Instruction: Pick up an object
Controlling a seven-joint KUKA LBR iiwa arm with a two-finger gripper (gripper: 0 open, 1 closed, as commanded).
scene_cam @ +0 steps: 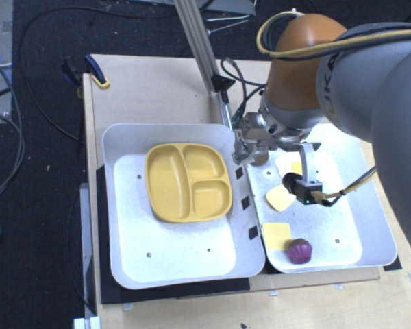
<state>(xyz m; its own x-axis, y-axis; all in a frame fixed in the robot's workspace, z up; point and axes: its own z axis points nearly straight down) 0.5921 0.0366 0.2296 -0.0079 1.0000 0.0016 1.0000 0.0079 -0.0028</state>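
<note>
My gripper (275, 151) hangs low over the back left part of the right bin (370, 238), under the orange wrist band. A small brown object (259, 158) lies right at the gripper's left side, partly hidden by it. A pale yellow wedge (280, 199) lies just in front of the gripper. Another pale yellow piece (288, 164) peeks out from under it. Nearer the front edge lie a yellow square block (276, 235) and a purple round object (299, 251).
The left bin (123, 252) holds a yellow divided plate (188, 181). A slanted metal pole (197, 36) rises behind the bins' shared wall. Black cables (342, 192) loop off the wrist above the right bin. A blue and yellow clamp (96, 71) sits at the bench's back left corner.
</note>
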